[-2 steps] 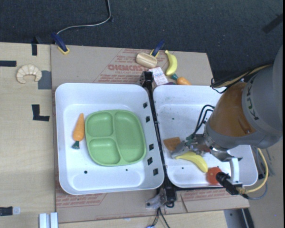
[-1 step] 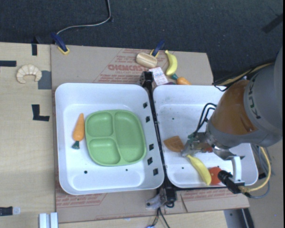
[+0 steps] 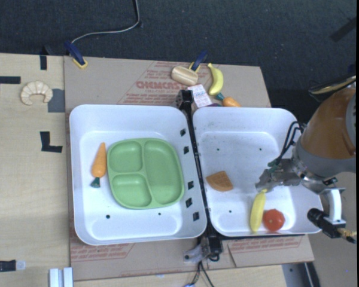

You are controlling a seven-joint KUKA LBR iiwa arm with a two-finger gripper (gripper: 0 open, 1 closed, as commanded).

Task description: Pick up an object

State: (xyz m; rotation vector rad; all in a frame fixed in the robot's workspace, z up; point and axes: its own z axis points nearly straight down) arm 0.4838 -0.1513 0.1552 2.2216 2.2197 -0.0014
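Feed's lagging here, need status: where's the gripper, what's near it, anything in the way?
Gripper low in right bin, just above banana. Nothing seen held. Tomato touching banana; orange wedge lies apart, left.

One fixed camera looks down at a slant from above, taking in both white bins (image 3: pixel 78 178) whole.
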